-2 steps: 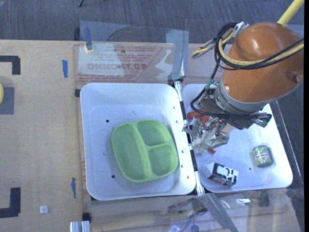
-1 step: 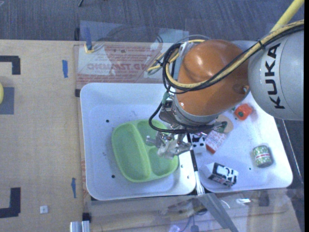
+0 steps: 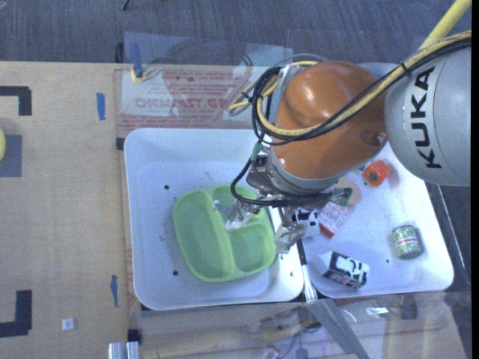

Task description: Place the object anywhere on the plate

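A green divided plate (image 3: 213, 241) lies in the left white bin (image 3: 150, 200), towards its right side. My gripper (image 3: 263, 224) hangs low over the plate's right compartments, under the orange band of the arm (image 3: 322, 118). Its two fingers (image 3: 238, 214) stand apart, so it is open, and I see nothing between them. The wrist hides the plate's upper right edge. The loose objects lie in the right bin (image 3: 434, 275).
In the right bin are an orange piece (image 3: 378, 172), a red and white packet (image 3: 334, 217), a small black and white item (image 3: 305, 217), a black and white box (image 3: 346, 269) and a green-labelled can (image 3: 406, 241). The bins' shared wall runs just right of the plate.
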Motion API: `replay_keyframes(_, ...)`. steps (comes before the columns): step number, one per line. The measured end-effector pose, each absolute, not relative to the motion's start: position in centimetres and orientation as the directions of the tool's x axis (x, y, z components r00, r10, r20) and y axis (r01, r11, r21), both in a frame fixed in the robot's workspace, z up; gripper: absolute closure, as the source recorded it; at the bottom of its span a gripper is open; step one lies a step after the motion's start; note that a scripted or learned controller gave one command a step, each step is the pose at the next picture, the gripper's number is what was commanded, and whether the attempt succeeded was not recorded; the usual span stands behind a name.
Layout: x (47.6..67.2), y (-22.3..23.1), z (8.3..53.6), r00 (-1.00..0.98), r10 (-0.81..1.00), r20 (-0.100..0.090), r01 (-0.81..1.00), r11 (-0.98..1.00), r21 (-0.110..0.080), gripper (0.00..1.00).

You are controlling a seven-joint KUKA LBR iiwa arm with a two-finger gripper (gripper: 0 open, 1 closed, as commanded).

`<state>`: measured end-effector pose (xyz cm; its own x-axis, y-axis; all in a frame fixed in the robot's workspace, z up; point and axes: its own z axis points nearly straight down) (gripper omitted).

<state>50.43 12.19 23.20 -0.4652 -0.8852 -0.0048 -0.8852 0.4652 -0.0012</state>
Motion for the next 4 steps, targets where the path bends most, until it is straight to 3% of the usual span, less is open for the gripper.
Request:
replay_keyframes(1, 50.5, 12.5, 24.3, -0.465, -0.885, -0.012, -0.885, 0.465, -0.005, 1.0)
replay_keyframes(2, 52.4, 14.9, 23.5, -0.46, -0.888, -0.008, -0.888, 0.46, -0.003, 1.0)
replay_keyframes(3, 52.4, 14.9, 23.5, -0.461, -0.887, -0.008, -0.887, 0.461, -0.003, 0.0)
replay_keyframes(4, 52.5, 15.1, 24.6, -0.461, -0.887, -0.016, -0.887, 0.461, -0.007, 1.0)
